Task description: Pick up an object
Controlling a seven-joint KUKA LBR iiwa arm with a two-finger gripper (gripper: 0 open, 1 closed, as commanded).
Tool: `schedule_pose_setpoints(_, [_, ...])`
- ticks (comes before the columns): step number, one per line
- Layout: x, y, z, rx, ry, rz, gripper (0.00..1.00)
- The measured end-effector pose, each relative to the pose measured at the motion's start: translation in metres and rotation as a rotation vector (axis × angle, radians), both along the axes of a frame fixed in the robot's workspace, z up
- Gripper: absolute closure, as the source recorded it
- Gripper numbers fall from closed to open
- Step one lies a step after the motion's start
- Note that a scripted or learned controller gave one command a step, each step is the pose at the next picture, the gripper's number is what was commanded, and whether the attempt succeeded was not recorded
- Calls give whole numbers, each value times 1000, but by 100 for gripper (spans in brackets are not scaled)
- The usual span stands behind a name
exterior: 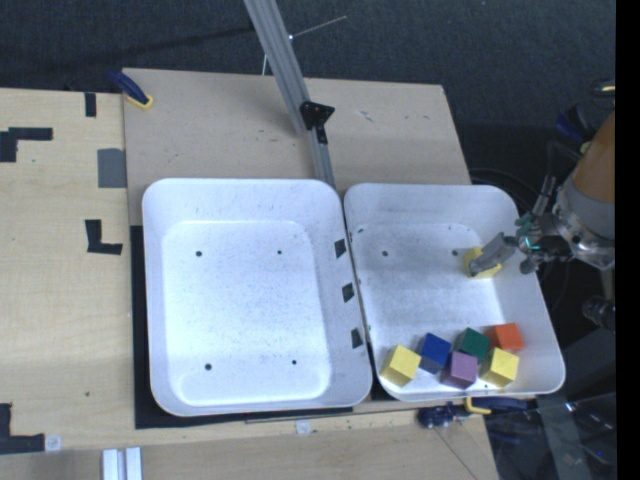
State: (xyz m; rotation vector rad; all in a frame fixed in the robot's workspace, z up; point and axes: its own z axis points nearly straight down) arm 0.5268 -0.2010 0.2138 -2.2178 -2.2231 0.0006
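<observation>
On the wooden surface (250, 118), the tool (484, 261) hangs over the right bin (420, 208); whether it is parted is unclear. The blocks (452, 355) lie below it, toward the frame's bottom edge.

Grey arm (590, 203) reaching in from the right, wrist low, gripper (487, 258) pointing leftward.

Wooden bench top (60, 298) with black tape marks (97, 236); slanted grey metal pole (283, 53) carrying black clamp (316, 115); blue-and-yellow clamp (131, 88) at far corner; another (447, 413) at near edge.
</observation>
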Motion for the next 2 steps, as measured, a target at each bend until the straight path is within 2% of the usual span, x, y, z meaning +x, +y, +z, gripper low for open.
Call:
schedule_pose_setpoints(1, [0,0,0,0,0,0,0])
schedule_pose_setpoints(2, [-4,-1,-44,0,4,-2,0])
